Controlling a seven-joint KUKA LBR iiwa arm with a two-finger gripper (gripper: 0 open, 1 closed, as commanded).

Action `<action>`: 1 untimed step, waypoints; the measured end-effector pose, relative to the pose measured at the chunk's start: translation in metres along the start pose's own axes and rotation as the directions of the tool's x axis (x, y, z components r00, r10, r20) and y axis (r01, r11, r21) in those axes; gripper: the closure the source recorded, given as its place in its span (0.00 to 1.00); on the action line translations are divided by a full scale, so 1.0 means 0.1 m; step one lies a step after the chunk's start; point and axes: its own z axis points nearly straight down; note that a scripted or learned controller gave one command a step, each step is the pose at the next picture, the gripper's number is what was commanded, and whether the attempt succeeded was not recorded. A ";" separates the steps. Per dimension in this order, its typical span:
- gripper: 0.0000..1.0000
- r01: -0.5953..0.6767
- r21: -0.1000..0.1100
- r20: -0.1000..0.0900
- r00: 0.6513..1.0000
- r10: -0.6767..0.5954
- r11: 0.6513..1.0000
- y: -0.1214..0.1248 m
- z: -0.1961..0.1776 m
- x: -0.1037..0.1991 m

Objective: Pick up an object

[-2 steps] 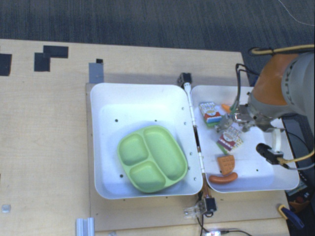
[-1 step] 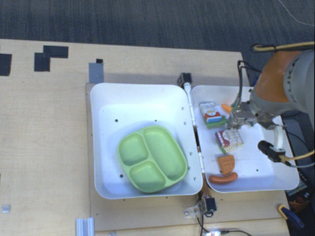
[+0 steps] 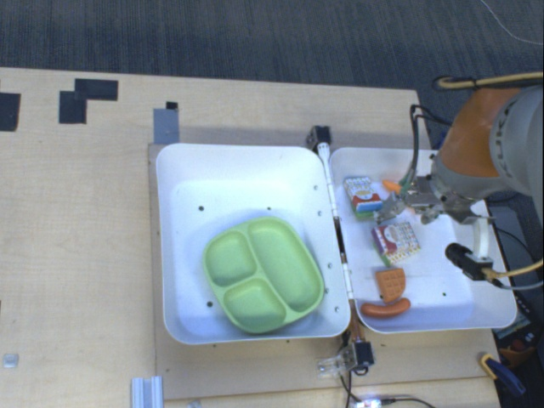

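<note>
In the right bin (image 3: 476, 308) lie several small things, and the nearest to the gripper (image 3: 398, 211) is a flat packet (image 3: 396, 240) with a red, white and green print. It lies just below the gripper, toward 6 o'clock from it, near the middle of the bin. The print has small figures and perhaps letters, but they are too small to read. Whether the packet touches the gripper, I cannot tell.

At about 10 o'clock from the gripper, just beside it, stands a small carton (image 3: 364, 195) with red, blue and white faces — its writing is also too blurred to read. A small orange piece (image 3: 389, 185) shows between the carton and the gripper, at about 11 o'clock from the gripper.

Further toward 6 o'clock, past the packet, lies an orange cracker-like piece (image 3: 391, 284), and just under it, touching or almost touching, a toy sausage (image 3: 385, 308) near the front wall of the bin.

The gripper is low in the right bin. Its state I cannot tell, because the wrist and the cables cover it. No thing is seen clearly held in it. The grey arm (image 3: 518, 143) with its orange band (image 3: 473, 134) comes in from 3 o'clock.

In the left bin (image 3: 183, 228), well apart from the gripper at 9 o'clock, lies a green divided plate (image 3: 263, 273) with three compartments. Both bins stand on a light wooden bench (image 3: 76, 253).
</note>
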 end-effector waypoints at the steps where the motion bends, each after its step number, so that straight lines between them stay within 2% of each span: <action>1: 1.00 0.002 -0.003 0.000 1.000 -0.002 1.000 0.01 -0.11 0.01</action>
